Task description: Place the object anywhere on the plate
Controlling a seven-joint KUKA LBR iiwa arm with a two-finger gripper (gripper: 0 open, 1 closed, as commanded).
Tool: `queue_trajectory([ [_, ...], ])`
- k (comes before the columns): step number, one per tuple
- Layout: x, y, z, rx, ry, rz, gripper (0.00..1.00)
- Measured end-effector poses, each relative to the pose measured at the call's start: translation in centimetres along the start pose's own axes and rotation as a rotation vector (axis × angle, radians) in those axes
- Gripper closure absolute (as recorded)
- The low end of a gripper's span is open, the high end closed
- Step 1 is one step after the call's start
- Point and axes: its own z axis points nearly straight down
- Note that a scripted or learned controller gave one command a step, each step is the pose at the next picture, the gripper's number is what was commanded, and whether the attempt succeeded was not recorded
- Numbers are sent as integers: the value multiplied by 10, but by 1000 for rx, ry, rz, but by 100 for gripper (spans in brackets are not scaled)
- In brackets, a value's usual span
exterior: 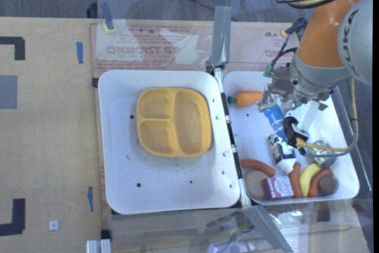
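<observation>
Reaching from right, arm point(331, 38) bends down over right bin point(349, 186); tool point(278, 105) grip state unclear.

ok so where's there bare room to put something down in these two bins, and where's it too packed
Bare room: the three compartments of the yellow plate, and the left bin floor around it, widest along the near edge. In the right bin, a small bare patch lies below the carrot. Crowded: the near right corner, with sausages, banana and clutter beneath the end effector.
</observation>
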Motion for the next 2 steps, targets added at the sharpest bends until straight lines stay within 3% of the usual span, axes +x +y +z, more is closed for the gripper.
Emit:
queue_trajectory([
  [1, 60, 42, 18, -4, 1, -331, 100],
  [2, 121, 12, 22, 0, 1, -407, 100],
])
